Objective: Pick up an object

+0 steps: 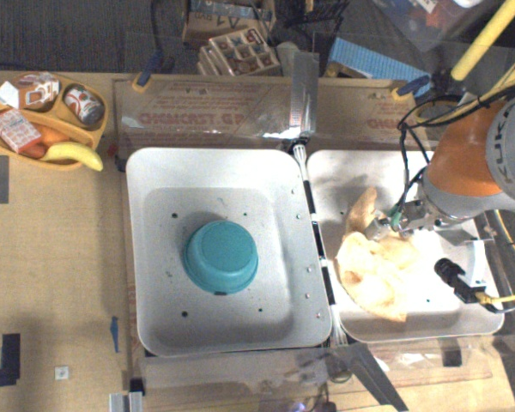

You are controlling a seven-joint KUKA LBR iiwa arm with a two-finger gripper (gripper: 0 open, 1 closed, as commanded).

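Risk for you: tool sits on the limp cream cloth in the right bin; its opening I cannot tell, so fabric may slip free.

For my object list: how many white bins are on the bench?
2. The left bin holds a teal bowl. The right bin holds a pale cloth, under the arm.

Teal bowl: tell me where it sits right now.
The teal bowl lies upside down near the middle of the left bin, apart from the yellow cloth in the right bin.
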